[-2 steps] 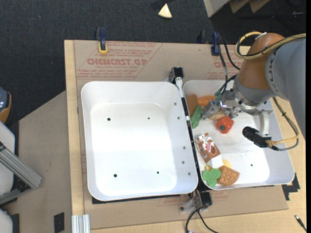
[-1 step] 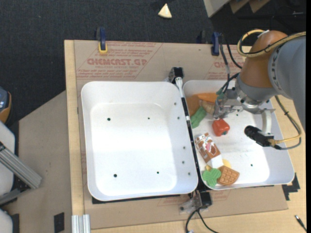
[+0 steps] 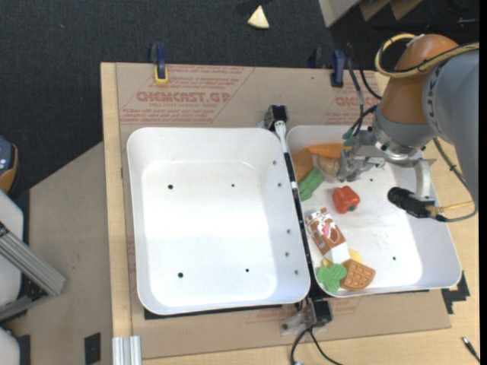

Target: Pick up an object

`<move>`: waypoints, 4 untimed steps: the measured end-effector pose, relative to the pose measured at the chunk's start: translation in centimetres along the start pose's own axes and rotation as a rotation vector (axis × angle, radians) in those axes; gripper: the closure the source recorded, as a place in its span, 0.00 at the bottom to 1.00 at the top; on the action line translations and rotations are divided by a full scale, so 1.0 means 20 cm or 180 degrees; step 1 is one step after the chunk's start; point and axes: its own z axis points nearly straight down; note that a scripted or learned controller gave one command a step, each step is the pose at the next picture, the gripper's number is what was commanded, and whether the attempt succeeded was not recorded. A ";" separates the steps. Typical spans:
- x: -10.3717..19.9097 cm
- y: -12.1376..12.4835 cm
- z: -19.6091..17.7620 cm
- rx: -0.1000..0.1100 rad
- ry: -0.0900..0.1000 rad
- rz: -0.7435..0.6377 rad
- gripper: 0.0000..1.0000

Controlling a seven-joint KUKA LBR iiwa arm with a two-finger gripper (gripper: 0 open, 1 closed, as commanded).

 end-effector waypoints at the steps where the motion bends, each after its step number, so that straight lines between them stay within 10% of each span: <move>1: 0.06 0.13 -0.11 0.0082 -0.0034 0.0019 1.00; 2: 0.01 0.18 -0.12 -0.0105 -0.0028 0.0006 1.00; 4: 0.10 0.11 -0.08 -0.0095 -0.0021 -0.0003 1.00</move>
